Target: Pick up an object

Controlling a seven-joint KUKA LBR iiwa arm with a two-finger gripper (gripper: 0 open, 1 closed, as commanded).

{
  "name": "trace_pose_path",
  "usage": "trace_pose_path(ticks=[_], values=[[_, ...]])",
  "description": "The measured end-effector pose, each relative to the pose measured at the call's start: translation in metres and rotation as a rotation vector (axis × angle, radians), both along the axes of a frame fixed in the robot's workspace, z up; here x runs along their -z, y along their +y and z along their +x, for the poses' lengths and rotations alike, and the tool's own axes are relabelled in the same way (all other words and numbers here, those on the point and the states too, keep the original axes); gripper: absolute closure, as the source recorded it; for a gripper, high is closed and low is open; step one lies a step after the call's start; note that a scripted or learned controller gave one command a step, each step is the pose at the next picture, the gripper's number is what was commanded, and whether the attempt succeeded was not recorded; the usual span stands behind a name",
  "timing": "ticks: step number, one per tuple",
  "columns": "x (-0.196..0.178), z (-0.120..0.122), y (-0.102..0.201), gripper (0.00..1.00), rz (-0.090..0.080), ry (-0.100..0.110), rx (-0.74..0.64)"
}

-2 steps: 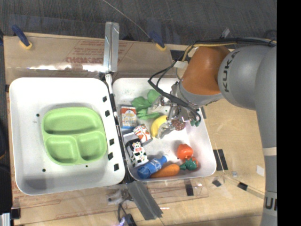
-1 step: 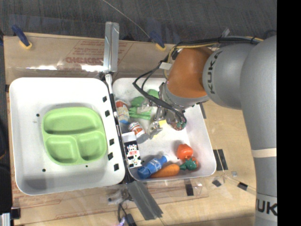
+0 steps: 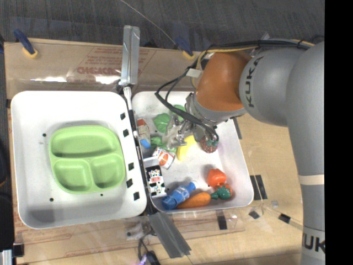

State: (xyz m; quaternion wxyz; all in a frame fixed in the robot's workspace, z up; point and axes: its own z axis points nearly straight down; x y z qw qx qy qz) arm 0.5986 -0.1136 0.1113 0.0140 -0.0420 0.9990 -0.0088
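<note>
Where cardboard point(image 3: 66, 65) covers bench, perhaps carpet point(image 3: 55, 7) beyond

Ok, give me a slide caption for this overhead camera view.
KUKA arm's gripper lowered among toys in the right bin; green tray in the left bin.

Grey arm point(image 3: 287, 87) enters from the right, bulky links filling the right side of the view, wrist bent down toward the centre. Orange band point(image 3: 220, 81) sits just above the wrist, facing the camera. Black cables loop off the wrist's left side. Gripper point(image 3: 190, 132) hangs below the band, pointing down and slightly left (metal parts bunched together, finger spacing unreadable from this angle).
</note>
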Motion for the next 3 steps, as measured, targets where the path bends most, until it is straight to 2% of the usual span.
trace_pose_path(ticks=[1, 2, 3], values=[[-0.136, -0.010, 0.026, 1.00, 0.015, 0.015, 0.042], [-0.164, 0.053, 0.047, 1.00, 0.018, 0.022, 0.114], [-0.080, 0.016, 0.047, 1.00, 0.015, 0.033, -0.112]])
